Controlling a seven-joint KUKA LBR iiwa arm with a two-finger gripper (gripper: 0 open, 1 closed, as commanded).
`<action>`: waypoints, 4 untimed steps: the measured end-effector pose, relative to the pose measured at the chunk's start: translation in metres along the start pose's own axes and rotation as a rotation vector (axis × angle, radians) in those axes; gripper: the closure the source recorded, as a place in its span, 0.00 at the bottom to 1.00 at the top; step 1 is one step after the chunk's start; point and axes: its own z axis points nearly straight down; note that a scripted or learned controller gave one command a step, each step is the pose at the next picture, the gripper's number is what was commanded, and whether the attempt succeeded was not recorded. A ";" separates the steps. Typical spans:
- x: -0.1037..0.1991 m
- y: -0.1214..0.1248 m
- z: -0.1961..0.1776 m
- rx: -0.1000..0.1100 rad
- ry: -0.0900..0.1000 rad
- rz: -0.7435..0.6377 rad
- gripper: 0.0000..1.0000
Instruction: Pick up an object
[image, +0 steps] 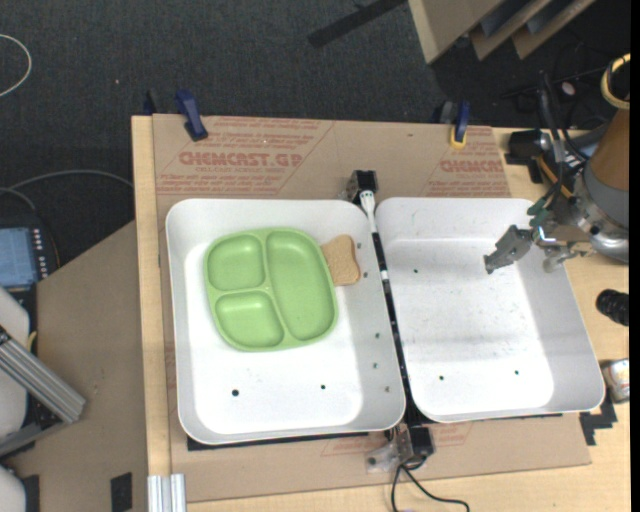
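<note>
A tan, toast-like slice lies in the left bin, touching the right edge of a green three-compartment plate. My gripper hangs over the upper right part of the right bin, far to the right of the slice. Its fingers are spread open with nothing between them. The grey arm comes in from the right edge of the view.
The two white bins meet at a raised seam in the middle of the bench. Blue clamps hold the cardboard base at the back. Cables and gear crowd the right edge by the arm.
</note>
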 end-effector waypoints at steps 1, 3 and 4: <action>0.043 -0.028 -0.156 -0.020 -0.001 -0.006 0.00; 0.076 -0.064 -0.224 -0.007 -0.002 -0.001 1.00; 0.111 -0.066 -0.114 0.012 0.001 -0.003 1.00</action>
